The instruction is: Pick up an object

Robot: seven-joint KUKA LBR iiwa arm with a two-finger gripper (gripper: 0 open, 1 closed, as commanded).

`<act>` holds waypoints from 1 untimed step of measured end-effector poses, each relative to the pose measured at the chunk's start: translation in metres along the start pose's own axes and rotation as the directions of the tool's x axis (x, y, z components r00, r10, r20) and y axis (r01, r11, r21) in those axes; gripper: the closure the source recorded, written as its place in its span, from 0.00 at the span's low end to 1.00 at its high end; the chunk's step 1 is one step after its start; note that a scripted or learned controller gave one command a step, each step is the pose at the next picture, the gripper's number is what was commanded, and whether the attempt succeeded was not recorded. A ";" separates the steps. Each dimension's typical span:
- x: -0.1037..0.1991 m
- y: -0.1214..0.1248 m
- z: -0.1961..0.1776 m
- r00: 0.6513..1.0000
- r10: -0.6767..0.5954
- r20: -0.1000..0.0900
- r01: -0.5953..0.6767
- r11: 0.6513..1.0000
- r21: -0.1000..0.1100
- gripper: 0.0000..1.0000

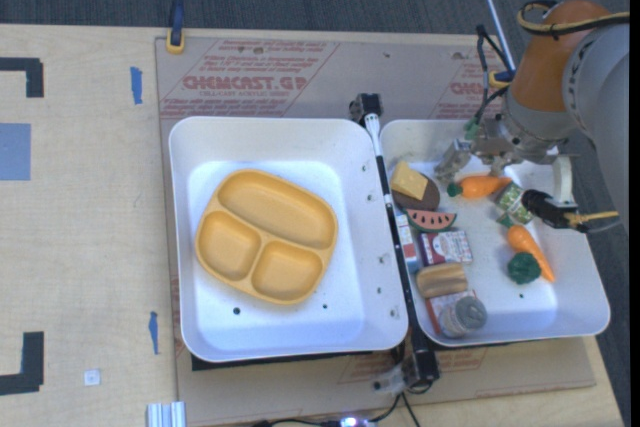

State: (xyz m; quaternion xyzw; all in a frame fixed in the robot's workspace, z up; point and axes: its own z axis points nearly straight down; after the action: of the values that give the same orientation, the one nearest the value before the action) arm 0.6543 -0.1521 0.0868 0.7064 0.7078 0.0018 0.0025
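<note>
- Gripper (478, 153) sits low at the upper right of the frame, inside the right bin (590, 310); whether it is parted or closed cannot be told.
- Nearest candidate: an orange toy carrot (480, 185), just below the gripper (a green-wrapped item (514, 203) lies just beside it).
- Left bin (190, 245) holds a yellow divided tray (265, 235).
- Risk: crowding beside the carrot may deflect a closing grip, leaving it empty.

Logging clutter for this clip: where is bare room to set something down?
Left bin: white floor all around the yellow tray, widest below it. Right bin: one bare patch at bottom right, below the broccoli. Its left side and top are crowded, the gripper among toys.
</note>
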 end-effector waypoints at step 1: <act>0.036 -0.054 -0.001 1.000 0.005 0.005 -0.005 1.000 0.002 0.00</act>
State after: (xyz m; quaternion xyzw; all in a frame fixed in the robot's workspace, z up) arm 0.6002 -0.1165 0.0874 0.7080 0.7062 -0.0007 0.0037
